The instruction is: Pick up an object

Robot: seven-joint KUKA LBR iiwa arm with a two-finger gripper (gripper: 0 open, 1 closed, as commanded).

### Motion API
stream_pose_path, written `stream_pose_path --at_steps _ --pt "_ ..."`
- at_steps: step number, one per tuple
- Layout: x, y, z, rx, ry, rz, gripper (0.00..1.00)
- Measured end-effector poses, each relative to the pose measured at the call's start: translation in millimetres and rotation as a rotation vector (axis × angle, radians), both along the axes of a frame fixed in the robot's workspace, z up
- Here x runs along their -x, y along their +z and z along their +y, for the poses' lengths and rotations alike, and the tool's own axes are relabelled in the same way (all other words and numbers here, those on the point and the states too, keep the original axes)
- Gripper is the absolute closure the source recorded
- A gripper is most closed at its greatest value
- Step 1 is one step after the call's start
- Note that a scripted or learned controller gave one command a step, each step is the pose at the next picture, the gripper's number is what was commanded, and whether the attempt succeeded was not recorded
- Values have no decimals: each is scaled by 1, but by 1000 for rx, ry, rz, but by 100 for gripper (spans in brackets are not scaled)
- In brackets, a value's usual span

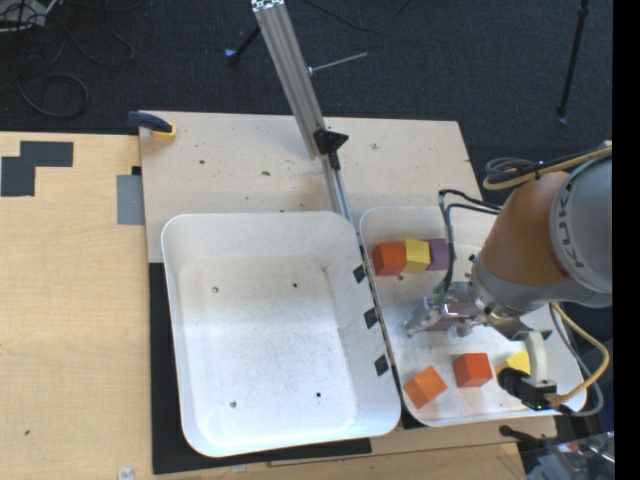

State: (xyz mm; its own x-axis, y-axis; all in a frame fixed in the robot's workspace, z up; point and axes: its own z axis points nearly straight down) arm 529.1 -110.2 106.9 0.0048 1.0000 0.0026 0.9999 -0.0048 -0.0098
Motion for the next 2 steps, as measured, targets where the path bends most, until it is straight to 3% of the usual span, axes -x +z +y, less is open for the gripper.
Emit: stream_pose_path --at_steps 1,2 --pt "0 -14 0 1 -3 -6 0" --pt "0 -5 -1 -1 -14 -5 100"
